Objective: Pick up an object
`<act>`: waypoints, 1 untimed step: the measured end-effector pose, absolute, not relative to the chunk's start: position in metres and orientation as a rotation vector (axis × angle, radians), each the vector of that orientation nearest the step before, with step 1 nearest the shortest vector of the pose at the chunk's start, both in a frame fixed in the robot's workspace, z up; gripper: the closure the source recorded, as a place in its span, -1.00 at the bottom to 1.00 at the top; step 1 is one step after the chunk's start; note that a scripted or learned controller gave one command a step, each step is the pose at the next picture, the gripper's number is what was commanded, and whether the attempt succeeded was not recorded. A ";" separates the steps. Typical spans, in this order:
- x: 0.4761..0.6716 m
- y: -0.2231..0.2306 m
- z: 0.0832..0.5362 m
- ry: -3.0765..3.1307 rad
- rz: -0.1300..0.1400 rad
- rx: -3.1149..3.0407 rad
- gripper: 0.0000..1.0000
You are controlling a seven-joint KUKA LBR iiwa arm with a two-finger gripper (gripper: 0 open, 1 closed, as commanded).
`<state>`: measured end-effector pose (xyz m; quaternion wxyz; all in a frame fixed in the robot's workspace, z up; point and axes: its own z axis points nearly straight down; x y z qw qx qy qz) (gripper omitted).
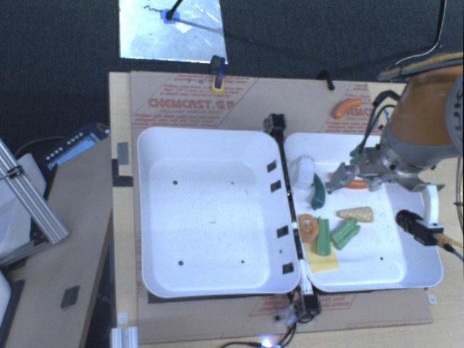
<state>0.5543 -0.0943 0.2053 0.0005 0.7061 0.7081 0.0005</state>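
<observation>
**Sam:** What do you see, going left to right?

**Me:** First I see the left bin point(210, 209). It has lots of open room inside, right up to its walls. Black clips point(279, 187) run down the edge where the two bins meet.

**Sam:** And the right bin point(384, 267)?

**Me:** Its toys sit bunched on the left side. There is a white cup point(302, 171), a dark green pepper point(318, 191), an orange ring point(308, 227), a yellow square point(324, 259) with a green stick point(322, 235) on it, a green pea pod point(345, 233) and a tan piece point(355, 213). The lower right part has free room.

**Sam:** Where is the gripper point(339, 182)?

**Me:** It hangs over the top of the right bin, just beside the pepper. I cannot tell if it is wide or closed. An orange thing point(356, 184) peeks out under it.

**Sam:** And around the bins?

**Me:** Brown cardboard point(188, 96) lies under them. An orange sausage point(346, 108) rests on it, behind the right bin.
</observation>
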 end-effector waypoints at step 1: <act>0.555 -0.094 0.216 2.225 0.004 2.215 1.00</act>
